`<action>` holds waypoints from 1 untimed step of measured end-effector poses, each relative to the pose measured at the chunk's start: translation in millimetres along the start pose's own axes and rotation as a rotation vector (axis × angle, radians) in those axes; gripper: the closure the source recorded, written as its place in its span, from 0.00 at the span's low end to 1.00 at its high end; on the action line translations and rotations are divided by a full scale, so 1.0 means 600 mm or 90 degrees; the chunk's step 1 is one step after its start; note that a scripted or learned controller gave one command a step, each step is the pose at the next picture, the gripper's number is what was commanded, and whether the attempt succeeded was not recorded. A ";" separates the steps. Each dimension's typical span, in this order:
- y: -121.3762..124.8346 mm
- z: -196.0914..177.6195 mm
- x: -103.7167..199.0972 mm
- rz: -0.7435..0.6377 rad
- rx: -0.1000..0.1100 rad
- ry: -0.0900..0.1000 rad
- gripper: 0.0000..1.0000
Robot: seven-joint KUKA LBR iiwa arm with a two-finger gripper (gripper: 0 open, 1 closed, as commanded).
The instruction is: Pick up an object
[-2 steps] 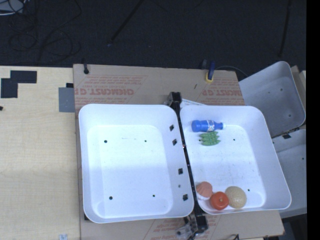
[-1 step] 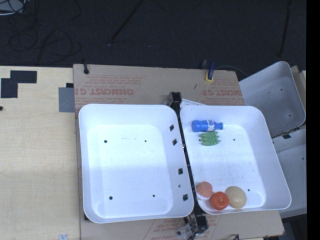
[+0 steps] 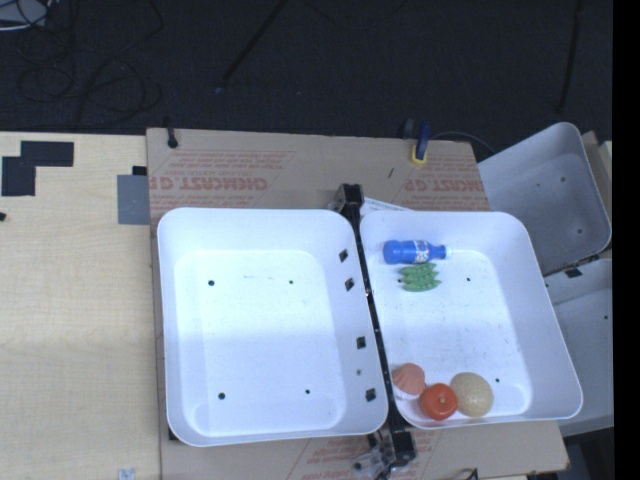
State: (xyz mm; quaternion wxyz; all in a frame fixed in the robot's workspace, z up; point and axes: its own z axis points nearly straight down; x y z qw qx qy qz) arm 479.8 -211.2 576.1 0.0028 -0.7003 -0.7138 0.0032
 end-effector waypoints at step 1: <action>0.000 0.001 0.000 0.000 0.001 0.000 0.00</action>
